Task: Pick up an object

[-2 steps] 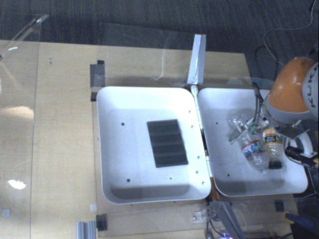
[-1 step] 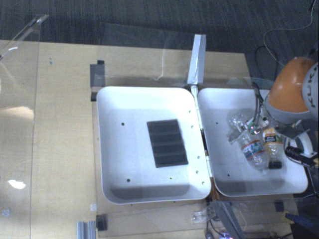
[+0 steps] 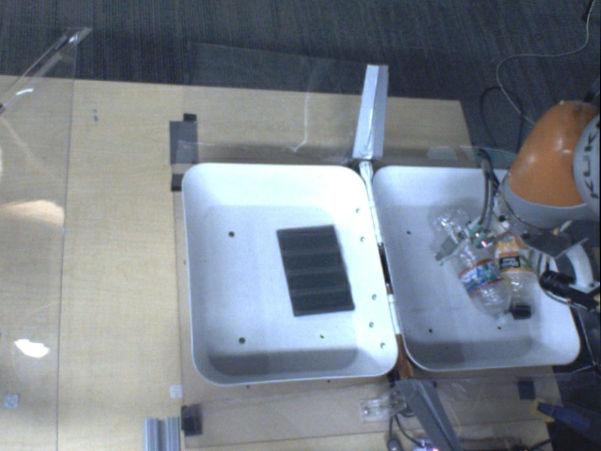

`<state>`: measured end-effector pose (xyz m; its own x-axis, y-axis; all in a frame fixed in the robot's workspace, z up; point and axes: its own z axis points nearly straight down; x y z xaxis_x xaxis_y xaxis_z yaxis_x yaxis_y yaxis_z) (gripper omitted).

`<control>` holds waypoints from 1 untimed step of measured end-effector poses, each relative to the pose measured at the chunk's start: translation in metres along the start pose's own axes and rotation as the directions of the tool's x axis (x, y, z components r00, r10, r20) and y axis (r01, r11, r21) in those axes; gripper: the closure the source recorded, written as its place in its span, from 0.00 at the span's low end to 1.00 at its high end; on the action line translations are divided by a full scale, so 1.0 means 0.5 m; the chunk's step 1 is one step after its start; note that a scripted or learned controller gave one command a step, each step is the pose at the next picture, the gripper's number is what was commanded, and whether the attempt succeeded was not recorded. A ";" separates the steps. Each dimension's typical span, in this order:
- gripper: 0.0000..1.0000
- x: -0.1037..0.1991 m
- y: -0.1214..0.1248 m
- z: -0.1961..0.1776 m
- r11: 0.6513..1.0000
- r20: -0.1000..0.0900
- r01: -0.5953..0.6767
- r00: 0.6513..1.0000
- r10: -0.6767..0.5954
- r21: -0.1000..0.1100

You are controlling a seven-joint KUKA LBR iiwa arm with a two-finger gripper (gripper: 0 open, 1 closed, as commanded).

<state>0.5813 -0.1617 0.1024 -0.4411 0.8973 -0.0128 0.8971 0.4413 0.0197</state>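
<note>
A black ribbed rectangular pad point(image 3: 315, 271) lies flat in the middle of the left bin point(image 3: 216, 252). In the right bin point(image 3: 413, 280) sits a cluster of clear plastic bottles point(image 3: 484, 280) with blue and orange labels, beside a crumpled clear plastic piece point(image 3: 449, 228). The arm, with its orange band point(image 3: 554, 163), reaches in from the right. My gripper point(image 3: 481, 241) hangs low over the bottle cluster, its tip lost among the clear plastic.
A small black cap-like piece point(image 3: 519, 311) lies near the bottles at the right bin's front. A grey metal post point(image 3: 371, 111) rises behind the seam between the bins. Cables point(image 3: 563, 289) hang at the right edge.
</note>
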 end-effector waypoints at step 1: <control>1.00 0.072 0.081 -0.181 0.999 -0.009 0.040 0.999 -0.040 0.011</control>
